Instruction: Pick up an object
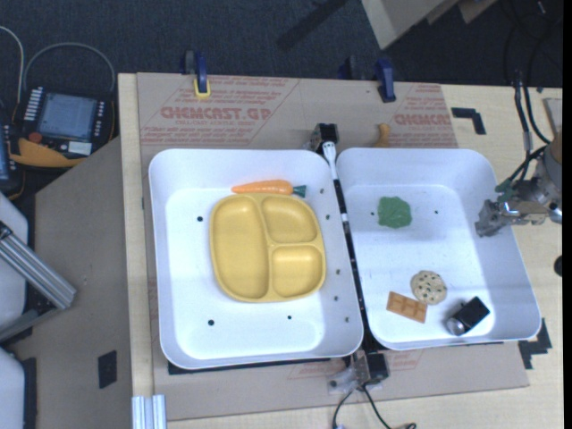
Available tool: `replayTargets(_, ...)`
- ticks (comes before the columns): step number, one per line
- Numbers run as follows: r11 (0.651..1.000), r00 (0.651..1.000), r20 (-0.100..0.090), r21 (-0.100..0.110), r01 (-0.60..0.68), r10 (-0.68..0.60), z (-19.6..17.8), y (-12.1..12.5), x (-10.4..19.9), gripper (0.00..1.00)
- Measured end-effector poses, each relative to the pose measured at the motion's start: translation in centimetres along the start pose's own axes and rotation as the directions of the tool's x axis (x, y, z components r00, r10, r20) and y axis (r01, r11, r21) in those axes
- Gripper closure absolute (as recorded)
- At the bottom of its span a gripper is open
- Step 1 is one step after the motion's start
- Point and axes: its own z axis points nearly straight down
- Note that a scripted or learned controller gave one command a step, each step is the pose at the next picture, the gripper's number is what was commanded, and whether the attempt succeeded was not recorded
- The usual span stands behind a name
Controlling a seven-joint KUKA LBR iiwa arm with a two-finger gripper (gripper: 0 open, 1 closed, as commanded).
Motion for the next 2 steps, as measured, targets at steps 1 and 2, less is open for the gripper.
replayTargets(1, 1.0, 1.0, 0.002, -0.003, 0.001, -0.001, -6.3, 0.2, -0.6, 1.0)
replayTargets(2, 1.0, 1.0, -0.006, 0.007, 0.006, -0.006, -4.8, 1.2, 4.8, 1.0)
